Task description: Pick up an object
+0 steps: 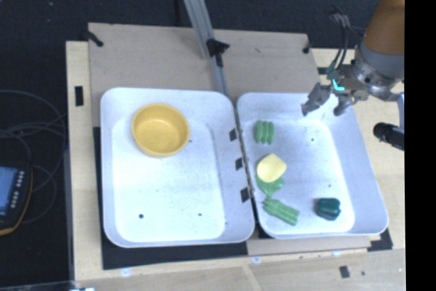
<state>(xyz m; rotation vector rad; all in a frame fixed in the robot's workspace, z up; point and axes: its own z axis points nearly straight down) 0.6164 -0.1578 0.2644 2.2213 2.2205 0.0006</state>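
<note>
End effector (328,104) hangs over the far corner of the right bin (354,167), fingers spread with nothing between them, likely staged above the bin wall ahead of a descent. Candidate objects all sit nearer than it inside that bin: a light green ribbed piece (263,132) by the bin's inner wall, a yellow lump (271,167) nearer along that wall, a green pod (282,212) touching its near side, and a dark green pepper (328,208) at the near outer corner. Yellow bowl (160,129) rests in the left bin (170,215), well apart from the right bin's items, so probably not the target.
</note>
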